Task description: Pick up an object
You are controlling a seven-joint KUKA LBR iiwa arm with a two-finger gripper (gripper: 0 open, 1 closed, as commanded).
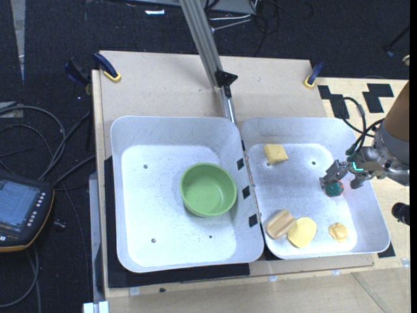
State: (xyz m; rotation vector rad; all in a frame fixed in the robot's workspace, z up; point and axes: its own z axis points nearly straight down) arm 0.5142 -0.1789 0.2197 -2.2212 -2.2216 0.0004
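step: grasp try | gripper [337,178] low in right bin [365,204], over small teal object [335,189] | fingers' state: cannot tell | next: confirm grip, lift

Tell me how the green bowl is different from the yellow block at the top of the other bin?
The green bowl is round and hollow; the yellow block is solid with blocky corners. The bowl looks much bigger than the block. The bowl sits in the left bin, the block in the right bin near its far edge. Both rest on a bin floor, apart from the gripper.
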